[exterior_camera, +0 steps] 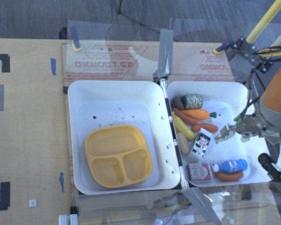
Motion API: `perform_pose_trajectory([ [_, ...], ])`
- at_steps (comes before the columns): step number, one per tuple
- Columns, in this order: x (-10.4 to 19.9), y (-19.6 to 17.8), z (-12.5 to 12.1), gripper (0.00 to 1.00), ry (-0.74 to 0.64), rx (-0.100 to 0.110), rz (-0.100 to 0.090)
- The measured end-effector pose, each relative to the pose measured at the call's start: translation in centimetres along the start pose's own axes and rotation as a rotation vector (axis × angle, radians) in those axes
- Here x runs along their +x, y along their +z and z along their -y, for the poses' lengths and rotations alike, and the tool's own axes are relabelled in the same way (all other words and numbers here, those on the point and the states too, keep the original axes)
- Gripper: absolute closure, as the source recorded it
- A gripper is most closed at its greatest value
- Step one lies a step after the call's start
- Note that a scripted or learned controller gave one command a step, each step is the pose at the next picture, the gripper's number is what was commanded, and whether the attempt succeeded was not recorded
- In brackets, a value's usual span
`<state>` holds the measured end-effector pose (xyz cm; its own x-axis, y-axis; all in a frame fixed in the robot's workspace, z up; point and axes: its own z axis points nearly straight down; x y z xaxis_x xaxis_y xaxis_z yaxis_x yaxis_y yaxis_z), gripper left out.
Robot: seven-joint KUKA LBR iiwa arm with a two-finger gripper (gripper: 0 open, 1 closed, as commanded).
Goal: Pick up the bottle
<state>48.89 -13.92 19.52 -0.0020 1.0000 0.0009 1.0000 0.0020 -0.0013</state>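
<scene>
1. Nearest the camera, in the right-hand bin [243, 90], the bottle [230, 166] lay on its side close to the front wall. It had a blue body and a white cap, and its long axis ran roughly left to right across the picture, cap end pointing left.

2. A pink carton [200, 171] sat just beside the cap end, and a red sausage [229, 176] lay along the bottle's near side, touching or almost touching it.

3. The gripper [226, 132] hung over the middle of the same bin, farther from the camera than the bottle and well apart from it. The bottle therefore lay toward the bin's front wall from the jaws and a shade to the right. I judged the coming move to turn on travelling that way and closing across the bottle's short width.

4. The jaws looked slightly parted with nothing between them, though the metal was small and blurred here, so I could not tell for sure.

5. Left of the gripper lay a small black-and-white carton [201, 144], a banana [183, 127], a carrot [195, 114] and a green-labelled can [192, 101]; no label was readable.

6. In the left bin [79, 97] sat a yellow divided plate [118, 155].

7. Farthest, the board behind the bins carried red lettering [104, 64], seemingly "CHEMCAST GP".
</scene>
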Motion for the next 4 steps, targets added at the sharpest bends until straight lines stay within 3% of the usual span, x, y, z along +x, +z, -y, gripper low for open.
perform_pose_trajectory([
  [1, -4.7, 10.8, 0.7, 0.0, -0.17, -0.01, 0.003],
  [2, -4.9, 9.6, 0.6, 1.0, -0.167, -0.016, 0.008],
  [3, -4.9, 9.7, 0.6, 0.0, -0.167, -0.016, 0.008],
  [4, -4.9, 9.7, 0.6, 0.0, -0.167, -0.016, 0.008],
])
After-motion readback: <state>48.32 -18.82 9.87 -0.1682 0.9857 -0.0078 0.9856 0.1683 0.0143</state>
